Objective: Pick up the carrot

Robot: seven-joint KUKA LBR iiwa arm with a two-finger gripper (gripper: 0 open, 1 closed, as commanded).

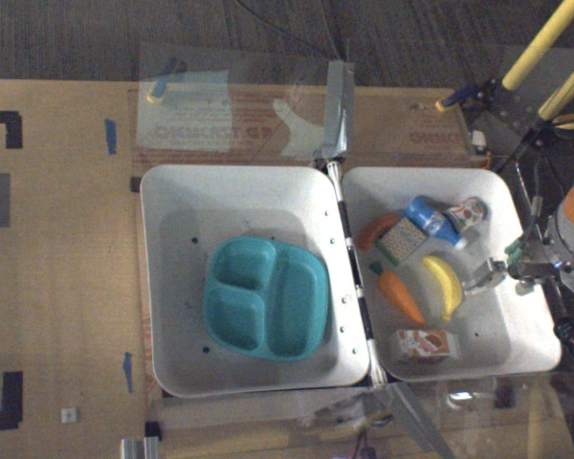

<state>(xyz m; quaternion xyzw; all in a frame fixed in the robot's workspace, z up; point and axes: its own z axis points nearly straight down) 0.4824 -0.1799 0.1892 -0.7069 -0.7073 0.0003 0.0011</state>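
Note:
The orange carrot (400,296) lies at a slant in the right bin (531,352), left of centre, its green stub pointing up-left. A yellow banana (444,285) lies just to its right, close beside it. My gripper (497,266) hangs over the bin's right side, to the right of the banana and well clear of the carrot. It stands open with nothing between its fingers.
Around the carrot in the right bin are a blue can (427,216), a small carton (468,212), an orange-red piece (374,229) beside a speckled block (403,241), and a juice box (426,344). A teal divided plate (266,297) sits in the left bin (172,208).

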